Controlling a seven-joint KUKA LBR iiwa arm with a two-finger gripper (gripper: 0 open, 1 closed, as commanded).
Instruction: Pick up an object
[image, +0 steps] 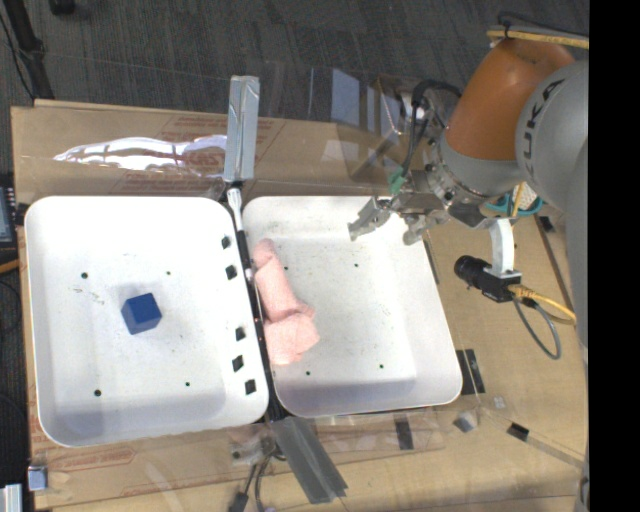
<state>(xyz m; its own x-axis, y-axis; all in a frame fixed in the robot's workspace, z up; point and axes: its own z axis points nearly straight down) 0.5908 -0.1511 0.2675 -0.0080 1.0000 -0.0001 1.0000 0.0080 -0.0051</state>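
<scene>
A soft pink object (282, 315), rumpled and elongated like a rolled cloth, lies along the left wall of the right bin (400, 340). The jaws (388, 226) hover spread open and empty above that bin's far right corner, well apart from it. A small blue cube (141, 312) sits in the left bin (60, 300).

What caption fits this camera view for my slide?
Open gripper above the right white bin, which holds a pink foam piece; a small blue cube lies in the left white bin.
</scene>
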